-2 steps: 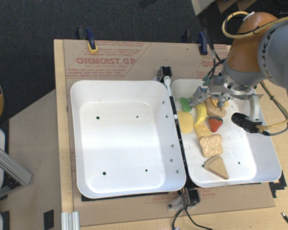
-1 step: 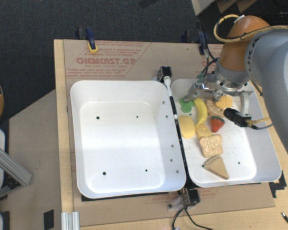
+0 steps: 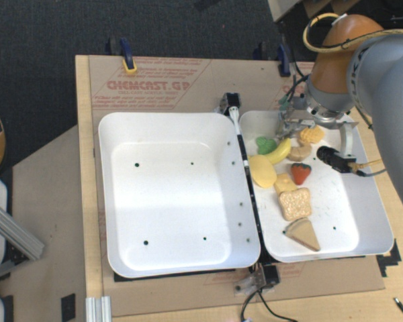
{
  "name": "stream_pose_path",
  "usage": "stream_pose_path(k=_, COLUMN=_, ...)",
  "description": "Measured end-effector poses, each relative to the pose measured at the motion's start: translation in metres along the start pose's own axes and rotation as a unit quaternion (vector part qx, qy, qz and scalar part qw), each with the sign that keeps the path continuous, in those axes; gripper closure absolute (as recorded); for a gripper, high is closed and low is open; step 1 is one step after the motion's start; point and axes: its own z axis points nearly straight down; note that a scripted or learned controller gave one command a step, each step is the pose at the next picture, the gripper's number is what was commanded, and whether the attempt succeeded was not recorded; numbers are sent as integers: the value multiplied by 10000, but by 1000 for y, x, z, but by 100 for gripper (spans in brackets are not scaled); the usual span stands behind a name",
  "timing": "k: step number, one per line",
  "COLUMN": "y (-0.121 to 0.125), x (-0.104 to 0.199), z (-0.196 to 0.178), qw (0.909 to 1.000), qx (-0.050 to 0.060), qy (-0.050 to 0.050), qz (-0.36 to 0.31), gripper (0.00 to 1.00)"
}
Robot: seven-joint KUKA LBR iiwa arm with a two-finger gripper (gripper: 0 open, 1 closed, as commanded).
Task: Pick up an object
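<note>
Bench: a brown board (image 3: 154,86) with red lettering lies under both bins, held by blue clamps (image 3: 127,49) along its far edge.
Left bin (image 3: 168,200): sits beside the right one, their long edges touching.
Right bin (image 3: 352,210): this one carries all the toy food, bunched towards its far-left corner and down its left edge.
Arm (image 3: 383,79): comes in from the right, with the orange band (image 3: 336,62) hanging over the right bin's far edge.
Gripper (image 3: 290,127): low over the far-left corner of the right bin, just above the green piece and the banana.
Gripper's opening: I can't tell from here how wide it is, and I see nothing held in it.
Green piece (image 3: 264,143): nearest the far-left corner, touching the banana.
Banana (image 3: 279,151): lies aslant just below the gripper.
Knobbly orange-yellow piece (image 3: 311,135): by the far edge, just right of the gripper.
Tan lump (image 3: 299,153): between the banana and the strawberry.
Yellow lemon-like piece (image 3: 262,171): against the left edge.
Strawberry (image 3: 301,173): just right of the lemon-like piece.
Toast slice (image 3: 295,203): mid-bin, nearer the left edge.
Tan wedge (image 3: 303,235): closest to the near edge, just apart from the toast.
</note>
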Motion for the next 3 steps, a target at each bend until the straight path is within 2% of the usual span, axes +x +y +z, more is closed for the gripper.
stream_pose_path(k=1, y=-1, x=0, z=1, qw=10000, qx=11, qy=2, qz=0, gripper=0)
stream_pose_path(k=2, y=0, x=0, z=-10, qw=10000, qx=-8, qy=-3, qz=0, gripper=100)
stream_pose_path(k=3, y=-4, x=15, z=16, qw=10000, qx=62, qy=16, qz=5, gripper=100)
